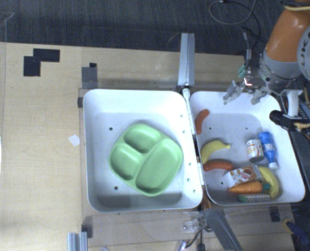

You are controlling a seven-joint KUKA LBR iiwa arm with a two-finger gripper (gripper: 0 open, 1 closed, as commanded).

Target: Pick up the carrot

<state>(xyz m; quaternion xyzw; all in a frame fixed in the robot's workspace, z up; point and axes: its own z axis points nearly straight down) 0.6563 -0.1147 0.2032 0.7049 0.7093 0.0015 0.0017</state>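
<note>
Camera view looks down on the pale wooden bench and its two shallow white bins. Over the far rim of the right bin hangs the grey two-finger tool, its fingers splayed wide apart and nothing between them. Above it sits the arm's orange band.

Now the target: the small orange carrot with a green tip lies flat in the near part of the right bin, lengthwise left to right, well apart from the tool. It is crowded. A crinkly printed snack packet touches its far side, a yellow banana curves around its right end, and a reddish-brown sausage rests just to the left. Further off are a second yellow banana, a small silver can, a blue bottle and another red sausage by the divider. Over in the left bin, a green sectioned plate sits alone.

My read: the carrot looks like a light, stiff toy with a smooth, tapering skin, so it could slip or roll. Best bet is to pinch it across its thicker middle, fingers on the near and far sides, clear of the packet and banana.
</note>
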